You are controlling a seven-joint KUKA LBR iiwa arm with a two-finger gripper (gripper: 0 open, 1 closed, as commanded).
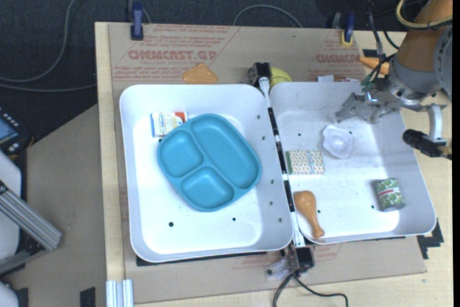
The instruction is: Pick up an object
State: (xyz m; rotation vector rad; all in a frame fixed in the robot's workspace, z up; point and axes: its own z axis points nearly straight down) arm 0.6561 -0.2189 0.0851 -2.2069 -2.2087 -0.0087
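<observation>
The pincer [357, 108] is seen at the upper right of the frame, over the right bin [410, 223], fingers splayed apart and nothing between them. A clear plastic cup [336, 141] lies just below it. Further down, a patterned packet [305, 162], a wooden drumstick [308, 211] and a green block [388, 193] are noted. A blue divided plate [208, 162] occupies the left bin [144, 219].
</observation>
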